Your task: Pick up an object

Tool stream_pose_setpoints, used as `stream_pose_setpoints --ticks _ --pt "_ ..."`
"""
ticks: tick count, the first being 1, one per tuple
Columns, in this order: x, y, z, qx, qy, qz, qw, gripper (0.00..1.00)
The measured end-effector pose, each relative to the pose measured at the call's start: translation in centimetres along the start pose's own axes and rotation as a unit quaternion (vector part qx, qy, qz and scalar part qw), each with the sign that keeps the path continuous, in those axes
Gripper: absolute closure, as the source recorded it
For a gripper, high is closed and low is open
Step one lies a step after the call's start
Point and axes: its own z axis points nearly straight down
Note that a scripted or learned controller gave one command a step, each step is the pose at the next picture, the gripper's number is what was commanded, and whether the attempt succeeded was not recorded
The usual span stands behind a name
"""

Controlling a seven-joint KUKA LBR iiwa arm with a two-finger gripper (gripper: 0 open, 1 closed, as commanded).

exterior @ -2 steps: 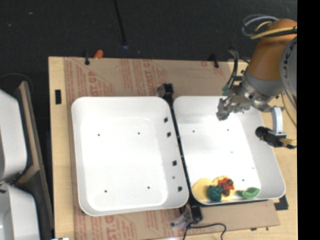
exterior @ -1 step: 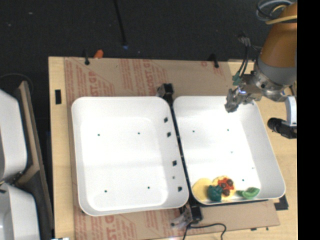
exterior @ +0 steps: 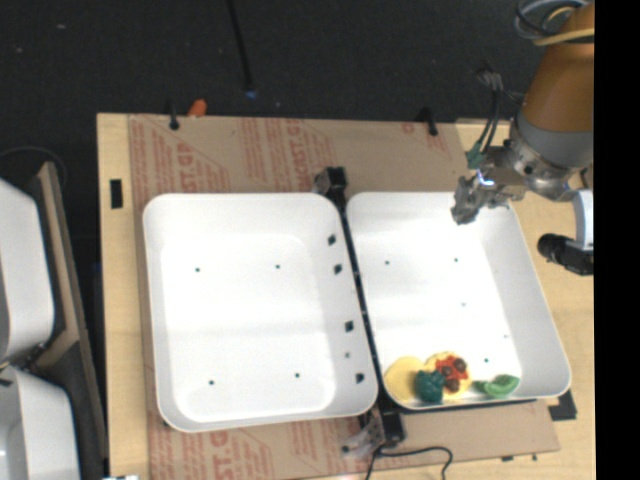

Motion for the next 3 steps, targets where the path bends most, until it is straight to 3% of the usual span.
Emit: stream_pose_setpoints --ticks 2,3 --pt "9.1 2.3 2.4 0.001 0.0 -0.002 1.0 1.0" --pt "13.6 2.9 1.9 0.0 0.0 -0.001 1.0 1.0"
